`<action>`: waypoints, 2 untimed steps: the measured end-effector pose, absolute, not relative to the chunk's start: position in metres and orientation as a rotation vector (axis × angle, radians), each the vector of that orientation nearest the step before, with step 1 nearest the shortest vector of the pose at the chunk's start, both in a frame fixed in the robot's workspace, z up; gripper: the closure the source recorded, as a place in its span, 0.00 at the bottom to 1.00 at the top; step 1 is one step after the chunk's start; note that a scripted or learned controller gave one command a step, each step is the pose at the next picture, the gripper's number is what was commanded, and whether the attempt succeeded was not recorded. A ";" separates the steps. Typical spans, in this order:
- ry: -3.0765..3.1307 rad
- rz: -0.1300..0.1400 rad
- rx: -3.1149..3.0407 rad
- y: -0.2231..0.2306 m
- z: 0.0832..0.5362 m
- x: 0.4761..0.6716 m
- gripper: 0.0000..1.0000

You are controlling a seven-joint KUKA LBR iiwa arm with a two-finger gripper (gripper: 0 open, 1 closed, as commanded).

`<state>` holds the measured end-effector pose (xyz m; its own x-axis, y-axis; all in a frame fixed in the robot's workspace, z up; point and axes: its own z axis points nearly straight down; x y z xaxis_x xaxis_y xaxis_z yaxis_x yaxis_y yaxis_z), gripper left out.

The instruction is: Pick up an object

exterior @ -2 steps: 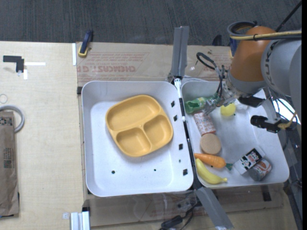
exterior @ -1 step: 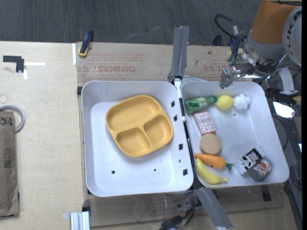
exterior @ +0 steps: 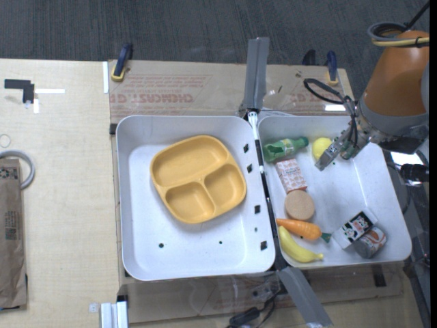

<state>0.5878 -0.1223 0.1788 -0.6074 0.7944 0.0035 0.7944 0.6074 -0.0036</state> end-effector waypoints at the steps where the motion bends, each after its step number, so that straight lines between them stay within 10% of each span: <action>1: -2.497 0.005 -1.904 -0.082 0.215 0.633 1.00; 2: -2.372 0.008 -2.055 -0.087 0.299 0.587 1.00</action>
